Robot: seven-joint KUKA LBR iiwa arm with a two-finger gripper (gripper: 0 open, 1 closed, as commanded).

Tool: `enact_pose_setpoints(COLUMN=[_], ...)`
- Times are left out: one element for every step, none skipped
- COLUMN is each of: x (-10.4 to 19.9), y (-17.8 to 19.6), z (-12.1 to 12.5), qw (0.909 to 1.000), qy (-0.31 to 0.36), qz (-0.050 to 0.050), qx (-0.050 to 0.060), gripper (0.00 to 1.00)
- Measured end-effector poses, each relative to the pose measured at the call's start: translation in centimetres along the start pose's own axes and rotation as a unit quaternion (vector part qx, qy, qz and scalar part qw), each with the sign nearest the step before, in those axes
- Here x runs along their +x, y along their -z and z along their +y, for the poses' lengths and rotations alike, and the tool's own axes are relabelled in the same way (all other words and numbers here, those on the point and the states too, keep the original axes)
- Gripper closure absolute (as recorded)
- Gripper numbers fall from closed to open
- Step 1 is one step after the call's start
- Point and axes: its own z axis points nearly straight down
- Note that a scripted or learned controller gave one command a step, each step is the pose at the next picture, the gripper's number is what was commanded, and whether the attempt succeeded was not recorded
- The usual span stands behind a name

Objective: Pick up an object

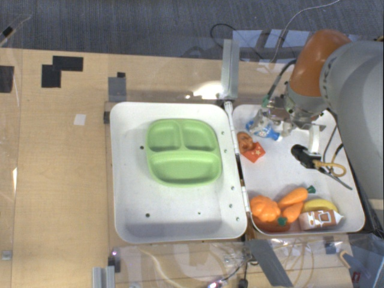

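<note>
The gripper [273,117] hovers over a small blue-and-white item [266,128], possibly a light, crinkly packet; finger state cannot be told. Pinching across its middle looks safest.

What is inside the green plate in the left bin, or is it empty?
Empty. The green plate lies flat in the left bin, and all three of its compartments show only bare green surface.

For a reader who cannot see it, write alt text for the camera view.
A grey robot arm reaches from the right, its gripper low over the right bin beside a blue object; toy food, including carrots, lies along that bin's near edge. The left bin holds a green divided plate.
</note>
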Motion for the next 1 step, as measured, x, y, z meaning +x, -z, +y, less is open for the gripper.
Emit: enact_pose_setpoints(x=[-0.19], y=[0.84], z=[-0.28], qw=[1.0000], qy=[0.001], qz=[-0.001], qx=[0.008], gripper=[1.00])
